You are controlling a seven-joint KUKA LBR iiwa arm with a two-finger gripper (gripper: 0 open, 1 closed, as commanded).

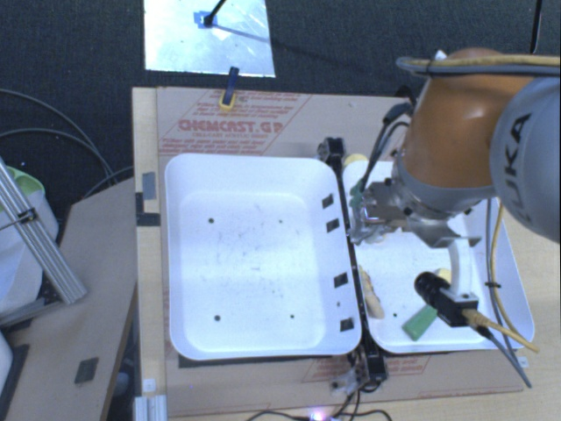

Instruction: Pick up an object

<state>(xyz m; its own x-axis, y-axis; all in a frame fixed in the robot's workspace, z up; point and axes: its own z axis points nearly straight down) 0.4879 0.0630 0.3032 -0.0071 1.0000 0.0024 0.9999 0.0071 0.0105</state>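
Dark floor surrounds our bench [149, 261], where the left bin [254, 253] sits bare beside the right bin [517, 318]. At that bin's near edge lie a tan piece [372, 295] and a green block [420, 323], likely our targets. The arm [465, 130] hangs over them, so we cannot tell its gripper's state.

Top centre, we're reading red print on the brown board [232, 117] under the bins: "CHEMCAST", then letters we make out as "GP", with smaller lines too blurred to read. Far right, the grey arm [526, 160] shows dark letters, "UKA", at the frame edge.
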